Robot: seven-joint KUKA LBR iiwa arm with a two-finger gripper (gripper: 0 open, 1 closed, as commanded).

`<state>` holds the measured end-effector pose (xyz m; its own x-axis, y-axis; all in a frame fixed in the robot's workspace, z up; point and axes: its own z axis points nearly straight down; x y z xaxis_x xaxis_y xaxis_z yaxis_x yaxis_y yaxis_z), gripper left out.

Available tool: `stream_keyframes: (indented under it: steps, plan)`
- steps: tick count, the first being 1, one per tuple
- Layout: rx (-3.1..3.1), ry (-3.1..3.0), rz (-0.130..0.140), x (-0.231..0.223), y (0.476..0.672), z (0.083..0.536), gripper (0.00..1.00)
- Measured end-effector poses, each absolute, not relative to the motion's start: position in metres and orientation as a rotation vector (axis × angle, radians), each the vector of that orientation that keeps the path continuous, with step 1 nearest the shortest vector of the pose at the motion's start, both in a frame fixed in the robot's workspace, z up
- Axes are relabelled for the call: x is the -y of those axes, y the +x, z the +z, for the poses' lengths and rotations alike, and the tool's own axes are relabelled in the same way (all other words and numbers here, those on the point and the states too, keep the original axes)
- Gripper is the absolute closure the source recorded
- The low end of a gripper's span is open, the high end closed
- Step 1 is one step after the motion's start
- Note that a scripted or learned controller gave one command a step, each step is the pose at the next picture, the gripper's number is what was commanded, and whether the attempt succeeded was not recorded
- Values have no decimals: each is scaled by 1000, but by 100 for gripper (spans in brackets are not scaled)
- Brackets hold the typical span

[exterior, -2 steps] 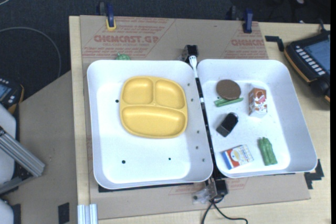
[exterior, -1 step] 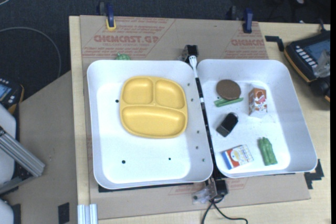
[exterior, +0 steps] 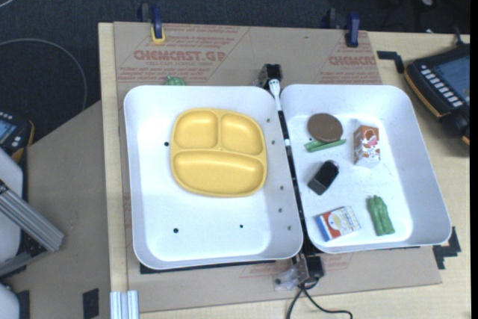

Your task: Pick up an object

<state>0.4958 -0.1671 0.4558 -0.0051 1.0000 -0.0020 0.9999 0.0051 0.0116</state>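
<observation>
Small flat white box with blue and red print (exterior: 337,223) lies at the near edge of the right white bin (exterior: 418,160), one of six small things there.
Just right of that box lies a green pod-shaped toy (exterior: 381,214), apart from it. Toward the middle sits a black block (exterior: 323,177), tilted. Farther back, a brown round disc (exterior: 325,127) touches a thin green stick (exterior: 326,146) lying aslant at its near edge, and a red and white carton (exterior: 366,143) stands to their right. The left white bin (exterior: 149,190) carries a yellow plastic plate with three compartments (exterior: 219,152). Both bins rest side by side, rims touching, on the brown board-covered bench (exterior: 119,71). Whether the hand is open or closed I cannot tell.
</observation>
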Motion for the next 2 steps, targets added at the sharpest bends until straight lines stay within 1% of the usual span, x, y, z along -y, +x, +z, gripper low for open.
stream_keyframes:
  steps: [1, 2]
  plan:
    - [-2224, 2230, -7, 180, 478, 362, 100]
    - [-2234, 2223, -6, 123, 479, 277, 100]
